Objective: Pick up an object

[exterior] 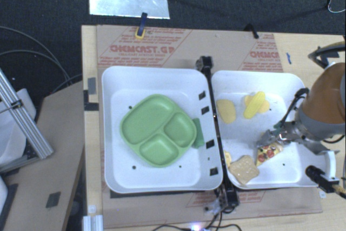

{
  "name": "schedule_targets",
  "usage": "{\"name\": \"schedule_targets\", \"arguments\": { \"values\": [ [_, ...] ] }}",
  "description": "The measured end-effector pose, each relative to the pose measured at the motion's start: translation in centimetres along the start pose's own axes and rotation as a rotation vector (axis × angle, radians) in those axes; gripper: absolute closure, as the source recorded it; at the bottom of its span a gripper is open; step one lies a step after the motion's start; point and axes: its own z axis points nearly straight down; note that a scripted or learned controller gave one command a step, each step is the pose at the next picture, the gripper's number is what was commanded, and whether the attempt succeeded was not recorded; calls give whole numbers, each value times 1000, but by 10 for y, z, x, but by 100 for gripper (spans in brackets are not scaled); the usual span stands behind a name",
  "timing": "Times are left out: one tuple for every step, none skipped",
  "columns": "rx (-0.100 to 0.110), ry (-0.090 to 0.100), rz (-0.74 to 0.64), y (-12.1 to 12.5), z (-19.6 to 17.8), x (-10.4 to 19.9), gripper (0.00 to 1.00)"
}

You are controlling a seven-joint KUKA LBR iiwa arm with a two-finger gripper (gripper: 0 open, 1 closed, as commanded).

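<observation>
On the right side of my view, the grey arm with its orange band (328, 96) reaches in over the right-hand shallow white bin (292, 83), and the hand (277, 137) sits low inside that bin, toward its right half. Whether the hand is open or closed I cannot tell from this angle; the metal parts there are small and blur into each other.

Just below and to the left of the hand lies a small red-and-yellow speckled piece shaped like a pizza slice (268, 152). It looks to be touching or very nearly touching the tip of the hand, but I cannot see it held, so I count it as lying on the bin floor. Further toward the near-left corner of the same bin rests a tan flat slice of toy bread (244, 169), with a small pale yellow bit (227, 158) beside it against the divider. Toward the far side of this bin, well apart from the hand, I see a pale yellow rounded lump like a lemon (227, 111) and a brighter yellow elongated piece like a banana or corn cob (255, 104), the two near each other.

Across the divider, the left-hand shallow white bin (116, 170) carries a light green plastic tray with three compartments (157, 130), lying flat near the middle. A darker green flat piece (198, 133) pokes out from under its right edge. Both bins stand on the counter (178, 46), which is covered with printed brown cardboard.
</observation>
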Motion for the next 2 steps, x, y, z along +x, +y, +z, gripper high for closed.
{"name": "schedule_targets", "arguments": {
  "values": [
    [-4,-3,2,14,16,-3,100],
    [-7,-4,0,16,-26,7,100]
  ]
}}
